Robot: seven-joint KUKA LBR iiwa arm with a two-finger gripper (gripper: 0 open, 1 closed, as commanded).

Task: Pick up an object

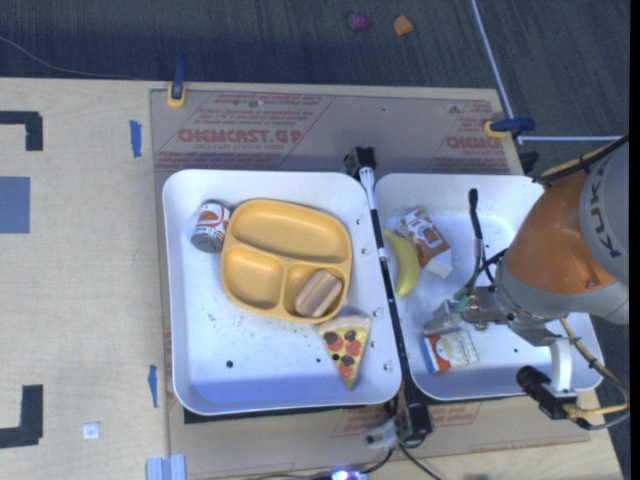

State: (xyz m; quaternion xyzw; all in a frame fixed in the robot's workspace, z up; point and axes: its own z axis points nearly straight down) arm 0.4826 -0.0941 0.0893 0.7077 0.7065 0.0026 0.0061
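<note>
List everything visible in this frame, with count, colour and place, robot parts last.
bins: two, white, side by side on the bench
divided tray: one, yellow, left bin
hot dog: one, tan, in the tray's lower right compartment
can: one, red and white, left bin, at the tray's left
pizza slice: one, yellow with dark toppings, left bin, near edge
banana: one, yellow, right bin, left side
snack packet: one, white and orange, right bin, beside the banana
small carton: one, white, red and blue, right bin, near edge
arm: one, grey with an orange band, above the right bin
pincer: one, metallic, just above the small carton
</note>
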